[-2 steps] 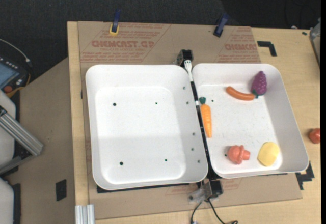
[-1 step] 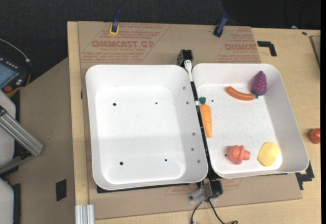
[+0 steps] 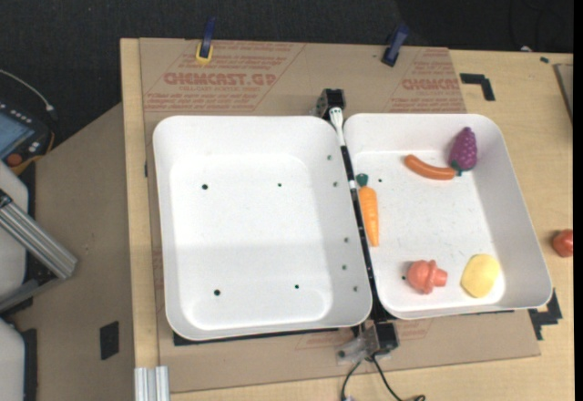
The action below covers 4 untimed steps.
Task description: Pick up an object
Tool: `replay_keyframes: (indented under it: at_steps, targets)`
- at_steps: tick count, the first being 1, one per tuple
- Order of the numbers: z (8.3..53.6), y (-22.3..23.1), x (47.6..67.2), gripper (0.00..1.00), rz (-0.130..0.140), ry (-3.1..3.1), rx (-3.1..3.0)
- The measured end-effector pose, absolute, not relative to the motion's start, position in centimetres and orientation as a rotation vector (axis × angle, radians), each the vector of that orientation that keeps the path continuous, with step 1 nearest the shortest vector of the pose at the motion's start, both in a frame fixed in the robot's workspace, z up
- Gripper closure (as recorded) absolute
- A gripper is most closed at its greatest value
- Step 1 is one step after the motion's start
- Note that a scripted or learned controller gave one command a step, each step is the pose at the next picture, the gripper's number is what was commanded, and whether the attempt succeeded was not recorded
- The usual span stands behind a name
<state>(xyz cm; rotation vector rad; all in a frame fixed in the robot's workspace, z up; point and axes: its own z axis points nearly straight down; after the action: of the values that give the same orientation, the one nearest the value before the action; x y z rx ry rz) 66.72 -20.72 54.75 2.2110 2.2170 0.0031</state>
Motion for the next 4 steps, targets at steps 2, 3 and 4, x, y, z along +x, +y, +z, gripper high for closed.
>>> replay_keyframes:
  at_steps: [2, 3, 4]
  targets:
    - [32.9, -13.3, 53.1, 1.0, -0.008, 2.226, 2.231]
    - [35.0, -11.0, 47.7, 1.0, -0.001, 2.225, 2.223]
    - [24.4, -6.5, 47.8, 1.0, -0.009, 2.233, 2.224]
